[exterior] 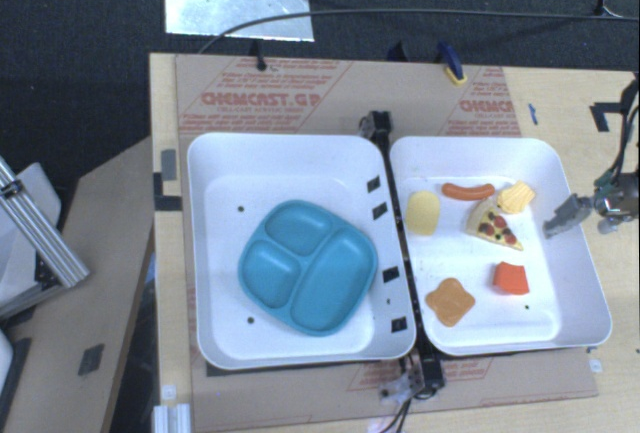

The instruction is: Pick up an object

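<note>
Your gripper sits at the right bin's right rim, mid-right of frame; grip state unreadable. Open floor lies left of it. That bin holds pizza slice, sausage, red block. Left bin holds a blue divided plate.

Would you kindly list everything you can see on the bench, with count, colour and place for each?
bins: two, white, side by side on the bench
divided plate: one, blue, in the left bin
sausage: one, red-orange, top of the right bin
pizza slice: one, yellow with dark toppings, below the sausage
ridged yellow piece: one, pale yellow, right of the sausage
oval yellow piece: one, yellow, left part of the right bin
red block: one, red, lower right of the right bin
orange piece: one, orange, bottom of the right bin
hand: one, grey, at the right bin's right rim
</note>
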### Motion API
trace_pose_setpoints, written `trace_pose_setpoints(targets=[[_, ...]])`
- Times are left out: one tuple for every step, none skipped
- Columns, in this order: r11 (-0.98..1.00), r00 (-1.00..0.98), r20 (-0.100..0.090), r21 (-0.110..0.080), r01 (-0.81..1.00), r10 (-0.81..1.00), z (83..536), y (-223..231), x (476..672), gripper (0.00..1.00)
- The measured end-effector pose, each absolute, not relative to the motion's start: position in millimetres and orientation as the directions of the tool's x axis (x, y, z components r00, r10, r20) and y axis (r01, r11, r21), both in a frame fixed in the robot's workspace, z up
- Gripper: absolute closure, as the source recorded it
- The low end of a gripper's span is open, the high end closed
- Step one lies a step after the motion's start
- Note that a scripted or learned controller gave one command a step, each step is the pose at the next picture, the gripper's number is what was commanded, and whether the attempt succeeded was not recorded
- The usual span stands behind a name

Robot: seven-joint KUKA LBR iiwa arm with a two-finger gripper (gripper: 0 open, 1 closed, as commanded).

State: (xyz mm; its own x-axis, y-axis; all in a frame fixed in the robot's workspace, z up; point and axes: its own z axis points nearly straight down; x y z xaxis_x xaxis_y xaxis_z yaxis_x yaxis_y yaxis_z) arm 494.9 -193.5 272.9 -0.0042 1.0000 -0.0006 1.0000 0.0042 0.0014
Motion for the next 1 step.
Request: trace_pose_setpoints(targets=[[0.001, -0.001, 0.001, -0.003, 1.000, 1.000, 212.9, -198.7, 490.5, 0.00]])
